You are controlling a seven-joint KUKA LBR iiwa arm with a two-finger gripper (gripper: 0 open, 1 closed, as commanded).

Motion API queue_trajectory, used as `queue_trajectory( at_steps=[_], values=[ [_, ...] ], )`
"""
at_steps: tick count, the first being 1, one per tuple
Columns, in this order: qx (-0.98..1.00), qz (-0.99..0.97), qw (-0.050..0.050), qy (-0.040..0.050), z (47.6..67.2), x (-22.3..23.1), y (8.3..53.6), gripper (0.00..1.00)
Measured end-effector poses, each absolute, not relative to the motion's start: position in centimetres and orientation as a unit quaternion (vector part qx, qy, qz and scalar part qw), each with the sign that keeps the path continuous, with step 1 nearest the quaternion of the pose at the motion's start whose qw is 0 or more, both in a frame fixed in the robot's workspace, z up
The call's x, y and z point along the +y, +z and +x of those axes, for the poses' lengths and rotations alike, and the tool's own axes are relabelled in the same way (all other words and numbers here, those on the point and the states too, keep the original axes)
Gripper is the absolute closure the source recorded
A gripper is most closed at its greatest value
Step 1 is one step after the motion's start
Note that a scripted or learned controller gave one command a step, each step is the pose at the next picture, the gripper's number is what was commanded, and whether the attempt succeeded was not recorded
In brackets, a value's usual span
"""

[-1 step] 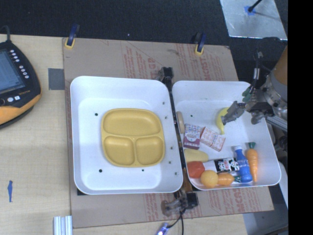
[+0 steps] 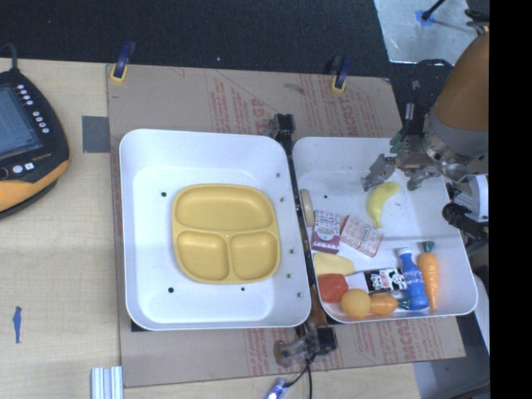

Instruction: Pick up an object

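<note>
The gripper (image 2: 399,170) hangs with its fingers spread open over the far part of the right bin (image 2: 332,152), just above the banana (image 2: 381,200), gripping nothing; the toy food crowds the near edge, so this lone fruit offers the freest grasp

My desk (image 2: 58,256) is pale wood. A brown cardboard sheet (image 2: 208,98) with faded red print covers its middle, pinned at the far edge by two clamps (image 2: 123,60) with blue and yellow handles. A grey patch of tape (image 2: 96,133) sits on the wood left of the sheet, and a small blue mark (image 2: 17,322) lies near the left front. Beyond the desk the floor (image 2: 233,15) is dark carpet, with a light sheet (image 2: 416,15) crossed by a blue-tipped rod at far right.
</note>
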State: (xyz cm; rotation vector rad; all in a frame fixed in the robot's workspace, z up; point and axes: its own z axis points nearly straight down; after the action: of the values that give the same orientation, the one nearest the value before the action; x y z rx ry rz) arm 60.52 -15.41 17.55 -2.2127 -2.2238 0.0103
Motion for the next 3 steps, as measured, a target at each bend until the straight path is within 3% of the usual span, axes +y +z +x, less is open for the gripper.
queue_trajectory(
  at_steps=[1,2,3],
  values=[
    [-0.709,-0.706,0.002,0.0029,61.6,-16.8,9.1,0.0],
    [-0.709,-0.705,0.001,0.0039,61.6,-16.9,10.2,1.0],
    [-0.709,-0.705,0.0,0.0002,63.1,-11.2,20.0,1.0]
  ],
)
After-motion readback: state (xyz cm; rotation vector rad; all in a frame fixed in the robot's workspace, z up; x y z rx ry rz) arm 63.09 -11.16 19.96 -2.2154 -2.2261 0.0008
